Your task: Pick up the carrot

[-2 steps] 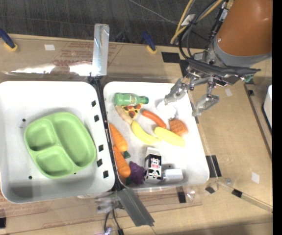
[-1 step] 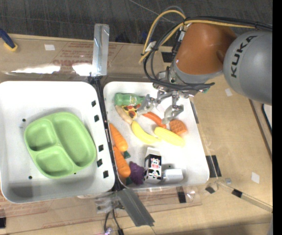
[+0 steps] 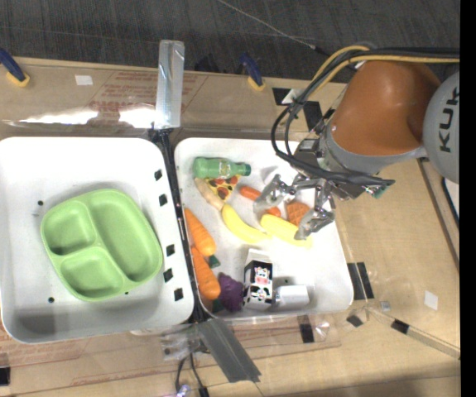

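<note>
The gripper point(image 3: 298, 209) hangs with fingers spread and nothing between them, above the bananas point(image 3: 258, 226) in the right bin point(image 3: 337, 263). The carrot point(image 3: 200, 251) lies along that bin's left wall, well apart. The arm should shift left, align the fingers across the carrot's width, then descend.

The robot arm has a large rounded orange band point(image 3: 376, 110) with a smooth, slightly shiny surface. Beside it, at the right edge, there is a light grey curved shell point(image 3: 443, 131) that carries dark letters, of which "KU" can be read. Under the orange part sits a grey metal wrist ring point(image 3: 345, 162). Several thin black cables point(image 3: 291, 126) and one yellow cable point(image 3: 337, 59) run in loops along the orange part. The two-finger gripper point(image 3: 295, 213) is made of silver metal, with thin angular links.
</note>
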You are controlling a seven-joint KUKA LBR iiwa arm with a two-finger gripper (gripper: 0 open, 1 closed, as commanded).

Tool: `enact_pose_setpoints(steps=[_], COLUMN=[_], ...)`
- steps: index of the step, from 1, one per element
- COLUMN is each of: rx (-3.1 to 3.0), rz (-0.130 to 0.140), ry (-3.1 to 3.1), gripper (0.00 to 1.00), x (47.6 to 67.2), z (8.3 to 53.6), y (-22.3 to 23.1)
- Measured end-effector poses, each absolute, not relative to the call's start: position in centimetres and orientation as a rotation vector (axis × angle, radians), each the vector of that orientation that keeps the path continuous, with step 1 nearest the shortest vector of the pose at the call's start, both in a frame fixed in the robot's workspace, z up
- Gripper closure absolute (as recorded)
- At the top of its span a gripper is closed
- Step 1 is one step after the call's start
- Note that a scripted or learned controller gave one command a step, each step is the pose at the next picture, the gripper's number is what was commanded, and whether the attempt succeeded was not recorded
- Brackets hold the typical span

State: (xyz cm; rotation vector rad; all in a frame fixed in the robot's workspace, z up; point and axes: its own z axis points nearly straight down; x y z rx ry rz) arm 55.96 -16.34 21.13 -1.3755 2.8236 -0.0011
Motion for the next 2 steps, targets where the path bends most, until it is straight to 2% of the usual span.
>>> enact_pose_setpoints(steps=[1, 2], rx=[-0.448, -0.301], rz=[-0.003, 0.006], ry=[3.104, 3.137], gripper=[0.00, 0.00], x=[58.3, 57.0], z=[27.7, 15.4], y=[-15.4, -13.3])
